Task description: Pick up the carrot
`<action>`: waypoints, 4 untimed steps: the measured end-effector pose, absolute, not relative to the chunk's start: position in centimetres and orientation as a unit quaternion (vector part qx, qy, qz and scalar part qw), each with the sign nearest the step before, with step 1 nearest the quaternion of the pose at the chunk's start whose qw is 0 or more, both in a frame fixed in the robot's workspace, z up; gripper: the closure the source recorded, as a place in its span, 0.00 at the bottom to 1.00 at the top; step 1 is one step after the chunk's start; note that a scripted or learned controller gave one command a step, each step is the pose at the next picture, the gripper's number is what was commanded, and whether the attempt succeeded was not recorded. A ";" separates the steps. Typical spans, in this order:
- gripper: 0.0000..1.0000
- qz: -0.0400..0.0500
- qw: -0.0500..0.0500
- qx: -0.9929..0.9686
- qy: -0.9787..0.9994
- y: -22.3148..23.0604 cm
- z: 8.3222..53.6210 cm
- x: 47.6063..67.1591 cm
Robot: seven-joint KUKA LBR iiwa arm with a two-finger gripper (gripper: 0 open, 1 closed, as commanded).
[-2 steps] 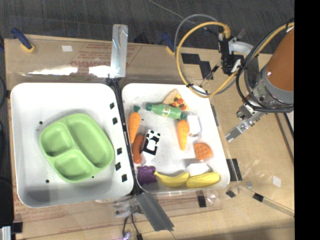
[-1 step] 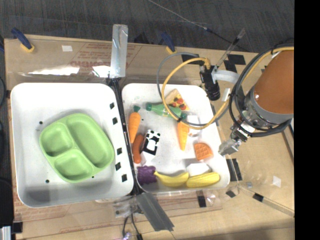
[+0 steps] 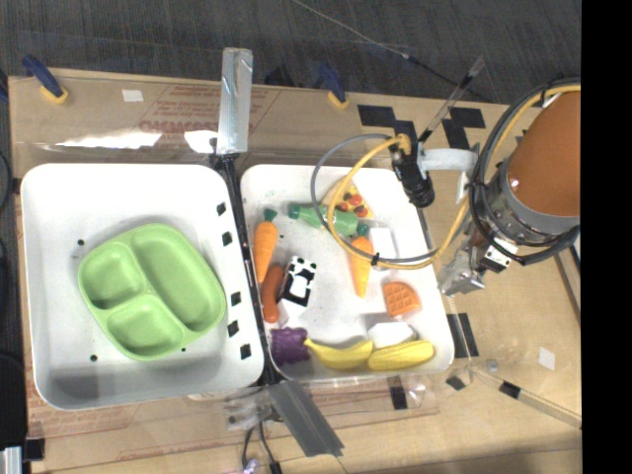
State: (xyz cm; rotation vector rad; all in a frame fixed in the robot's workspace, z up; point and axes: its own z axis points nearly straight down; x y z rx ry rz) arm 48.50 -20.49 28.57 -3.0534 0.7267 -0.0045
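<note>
An orange carrot lies lengthwise along the left wall of the right bin, with a darker reddish-orange piece just below it. A second orange, cone-shaped piece lies near the bin's middle, point toward the front, and a yellow cable crosses over it. My gripper hangs below the grey and orange arm, over the bench just outside the right bin's right wall. It is well to the right of both orange pieces and nothing shows in it.
The right bin also holds a green bottle, a black-and-white toy, an orange waffle-like piece, a banana, corn and a purple item. A green divided plate sits in the left bin. Cables loop above the right bin.
</note>
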 end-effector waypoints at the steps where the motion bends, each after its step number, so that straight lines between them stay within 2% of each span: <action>1: 1.00 -0.003 0.002 -0.994 0.107 -20.8 32.0 51.2; 2: 1.00 -0.004 0.003 -0.995 0.099 -20.9 34.0 48.4; 3: 1.00 -0.004 0.004 -0.995 0.097 -20.8 34.5 48.9; 4: 1.00 -0.001 0.004 -0.995 0.099 -21.0 31.8 48.8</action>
